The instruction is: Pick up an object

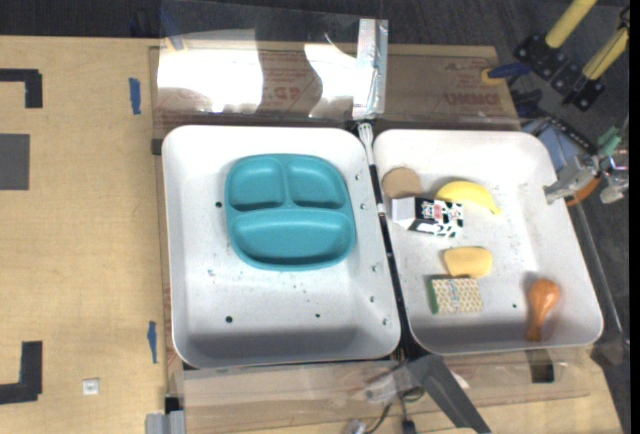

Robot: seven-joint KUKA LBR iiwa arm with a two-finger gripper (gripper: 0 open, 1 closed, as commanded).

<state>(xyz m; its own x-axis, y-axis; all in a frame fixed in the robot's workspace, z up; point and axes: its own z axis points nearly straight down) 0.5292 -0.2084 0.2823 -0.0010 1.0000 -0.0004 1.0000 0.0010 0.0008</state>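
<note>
Black-and-white patterned packet (438, 216), print unreadable, beside banana (468, 195) in right bin (570, 252).

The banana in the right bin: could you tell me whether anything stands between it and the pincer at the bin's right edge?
Nothing visible does. The pincer sits at the right bin's right rim, and bare bin floor lies between it and the banana. The black-and-white box touches the banana's far side.

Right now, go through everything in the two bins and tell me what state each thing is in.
teal divided plate: upright, flat in the left bin
banana: lying in the right bin
black and white packet: lying flat beside the banana
brown round piece: lying flat
yellow piece: lying flat
patterned sponge: lying flat
orange drumstick: on its side
</note>
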